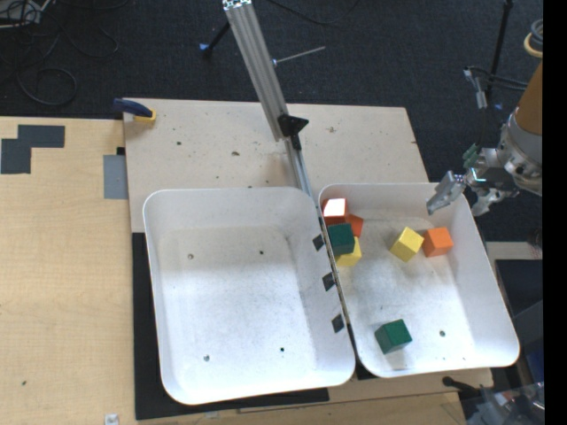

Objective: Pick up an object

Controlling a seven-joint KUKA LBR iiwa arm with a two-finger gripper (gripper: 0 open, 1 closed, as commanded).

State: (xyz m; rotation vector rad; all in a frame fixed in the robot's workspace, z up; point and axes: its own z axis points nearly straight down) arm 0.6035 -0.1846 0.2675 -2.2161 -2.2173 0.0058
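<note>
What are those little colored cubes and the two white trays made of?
The cubes, like the yellow one and green one, look like painted wood or plastic: matte, flat color, crisp edges. The trays look like smooth molded plastic, with rounded corners and a faint sheen.

The right bin (496, 326) has open floor through its middle and along its right wall. Obstacles: a block cluster (343, 235) against the left wall near the far corner, a yellow cube (407, 243) touching an orange cube (438, 241) toward the far edge, and a green cube (392, 335) near the front edge.
</note>
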